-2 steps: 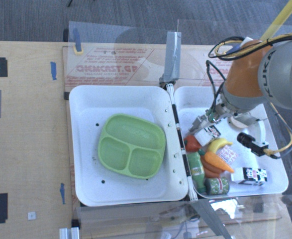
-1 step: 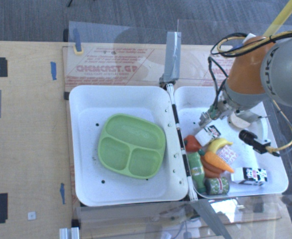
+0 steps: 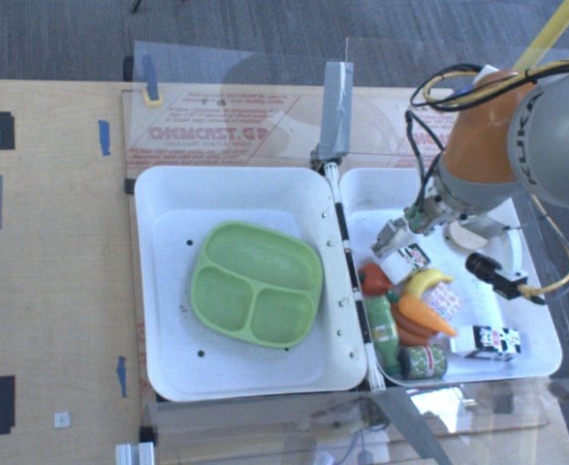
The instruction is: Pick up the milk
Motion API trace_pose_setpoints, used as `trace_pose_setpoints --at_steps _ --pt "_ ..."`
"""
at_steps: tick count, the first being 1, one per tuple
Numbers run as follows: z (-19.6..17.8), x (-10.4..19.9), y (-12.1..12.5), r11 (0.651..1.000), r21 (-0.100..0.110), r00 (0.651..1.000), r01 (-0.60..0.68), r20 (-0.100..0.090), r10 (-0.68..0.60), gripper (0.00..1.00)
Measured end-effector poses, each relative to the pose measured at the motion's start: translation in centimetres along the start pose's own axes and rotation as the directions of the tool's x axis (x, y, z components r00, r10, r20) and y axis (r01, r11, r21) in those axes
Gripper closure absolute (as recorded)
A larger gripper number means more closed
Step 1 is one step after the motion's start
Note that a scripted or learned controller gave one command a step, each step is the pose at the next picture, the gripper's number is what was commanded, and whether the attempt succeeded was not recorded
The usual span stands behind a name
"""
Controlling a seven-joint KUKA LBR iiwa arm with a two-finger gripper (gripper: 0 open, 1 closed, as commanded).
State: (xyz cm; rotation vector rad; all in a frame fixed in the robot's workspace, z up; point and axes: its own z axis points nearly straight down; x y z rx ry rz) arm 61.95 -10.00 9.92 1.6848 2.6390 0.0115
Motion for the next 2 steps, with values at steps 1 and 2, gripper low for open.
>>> trace_pose_setpoints --at_steps 1,2 --pt "1.1 -0.5 -5.6 0.998 0.007 0.998 0.066 -0.002 -0.066 0.0" --pt "-0.1 -0.6 -5.3 0.998 -0.002 0.998 0.064 0.002 -0.064 1.0"
